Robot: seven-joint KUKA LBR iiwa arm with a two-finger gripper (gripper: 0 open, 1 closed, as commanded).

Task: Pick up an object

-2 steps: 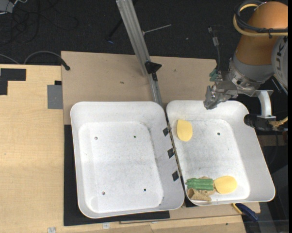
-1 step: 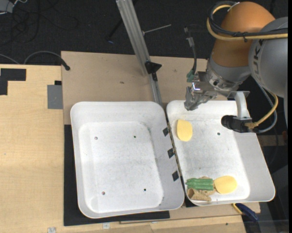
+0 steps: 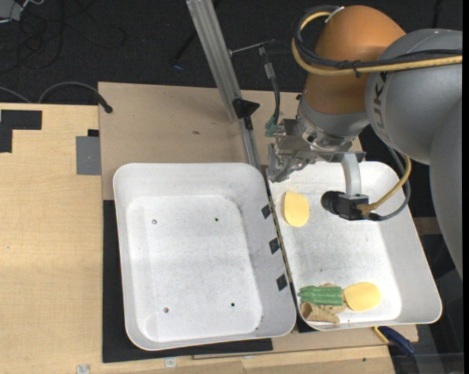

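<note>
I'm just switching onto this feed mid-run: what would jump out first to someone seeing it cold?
The big grey arm with its orange band looms over the right bin, its gripper at that bin's far left corner. Just below it lies a yellow oval piece; another yellow piece, a green toy and a tan item cluster at the near edge.

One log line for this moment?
gripper: over right bin far-left corner | yellow piece just below | nothing visibly held

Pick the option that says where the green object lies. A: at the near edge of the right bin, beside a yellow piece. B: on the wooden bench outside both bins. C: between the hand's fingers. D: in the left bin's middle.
A: the green object lies along the right bin's near edge, beside a yellow piece.
</note>
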